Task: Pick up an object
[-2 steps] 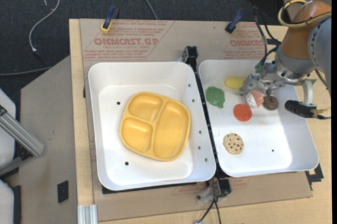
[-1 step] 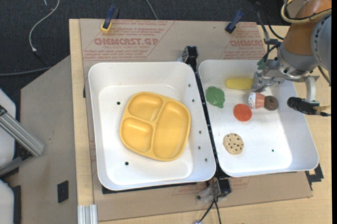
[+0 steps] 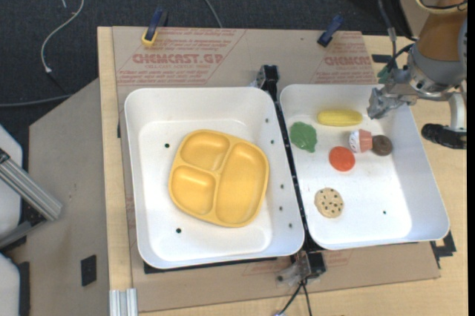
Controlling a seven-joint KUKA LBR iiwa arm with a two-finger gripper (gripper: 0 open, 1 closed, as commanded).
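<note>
The pincer hangs over the right bin's upper edge, just beside a yellow banana; whether it is open cannot be told. The left bin holds a yellow plate.

We see the arm as a rounded grey body with an orange band above the wrist, and pale cable loops running along it. Below the wrist sits a darker grey metal gripper; its details blur, so we can perhaps make out small blocky parts.
</note>
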